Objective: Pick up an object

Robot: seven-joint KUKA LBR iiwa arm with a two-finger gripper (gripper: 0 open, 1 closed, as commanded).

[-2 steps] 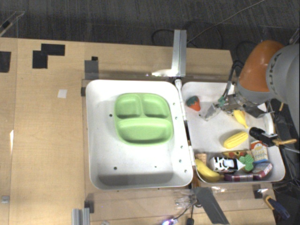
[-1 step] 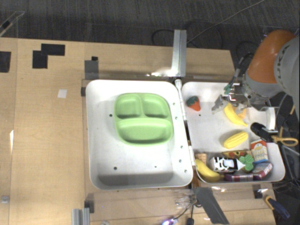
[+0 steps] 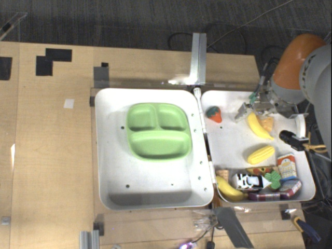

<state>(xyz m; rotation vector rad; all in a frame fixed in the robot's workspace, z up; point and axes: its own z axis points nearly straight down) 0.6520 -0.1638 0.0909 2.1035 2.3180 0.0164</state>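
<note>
My gripper hangs over the back of the right bin, at the end of the grey arm with its orange band. It stands open, with nothing between its fingers. Just in front of it lies a yellow banana with an orange wedge touching its right side. A red strawberry sits to the left of the gripper. A yellow corn cob lies nearer the bin's middle.
Along the right bin's front edge lie a second banana, a black and white toy, a green piece, a small carton and a marker. The left bin holds a green divided plate.
</note>
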